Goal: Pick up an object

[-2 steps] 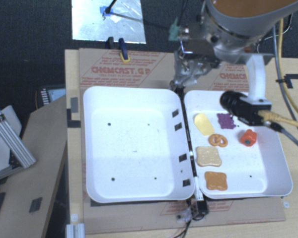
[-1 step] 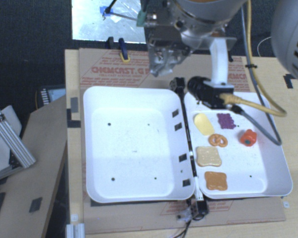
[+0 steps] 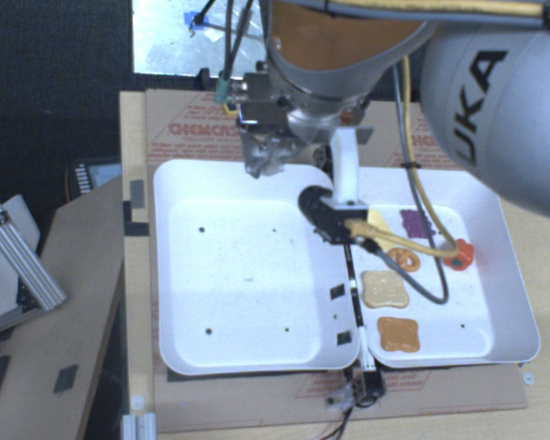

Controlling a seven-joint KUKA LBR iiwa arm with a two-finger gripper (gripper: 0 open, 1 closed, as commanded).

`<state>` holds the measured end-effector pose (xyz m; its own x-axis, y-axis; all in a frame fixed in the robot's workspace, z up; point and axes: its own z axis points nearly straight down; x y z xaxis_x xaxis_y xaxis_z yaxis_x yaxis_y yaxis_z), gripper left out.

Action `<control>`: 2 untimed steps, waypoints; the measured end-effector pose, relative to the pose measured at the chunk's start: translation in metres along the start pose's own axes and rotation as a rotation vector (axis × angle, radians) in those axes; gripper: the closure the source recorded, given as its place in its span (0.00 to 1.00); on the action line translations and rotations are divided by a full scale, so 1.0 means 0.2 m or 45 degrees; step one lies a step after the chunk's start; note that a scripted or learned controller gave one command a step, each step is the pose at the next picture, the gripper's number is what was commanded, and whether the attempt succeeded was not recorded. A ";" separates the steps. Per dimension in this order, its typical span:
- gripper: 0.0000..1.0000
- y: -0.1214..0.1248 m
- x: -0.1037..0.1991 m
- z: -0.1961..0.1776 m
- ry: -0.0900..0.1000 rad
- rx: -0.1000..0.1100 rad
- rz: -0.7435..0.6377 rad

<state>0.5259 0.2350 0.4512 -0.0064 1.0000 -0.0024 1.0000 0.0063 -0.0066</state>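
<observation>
Found the jaws high over the far rim of the left bin [image 3: 238, 273], close to the divide with the right bin [image 3: 481, 305], both bins side by side on the surface [image 3: 136, 273]. Could not tell open from closed: too blurred and too foreshortened in the slanted overhead view. Saw nothing plainly gripped. Located every candidate object in the right bin, all lying on its floor: a purple piece [image 3: 417, 223] toward the far side, a yellow piece [image 3: 378, 218] near it on the divide side, a pretzel-shaped piece [image 3: 405, 260] toward the middle, a pale toast slice [image 3: 385, 289] in front of that, and a brown toast slice [image 3: 399, 335] nearest the front rim. Noted also an orange-red item [image 3: 462, 255] toward the right wall, possibly a toy, possibly a fitting; left unclassified. Recorded a few dark specks [image 3: 202, 230] on the floor of the left bin. Judged progress as early: no object raised off the floor, no contact between jaws and any piece, jaws well apart from the whole group and over the other bin. Judged outstanding: choice of a target, travel across the divide, descent onto one piece, closure, and a lift clear of the floor. Flagged the flat toast slices as likely awkward for a pinch from above; rated the purple piece or the pretzel-shaped piece as fairer prospects.
</observation>
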 end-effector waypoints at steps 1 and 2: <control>1.00 -0.09 0.00 -0.13 0.006 -0.012 0.000; 1.00 -0.20 -0.27 -0.44 0.008 -0.020 0.011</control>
<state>0.4861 0.1817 0.5398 0.0026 1.0000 0.0038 1.0000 -0.0027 0.0090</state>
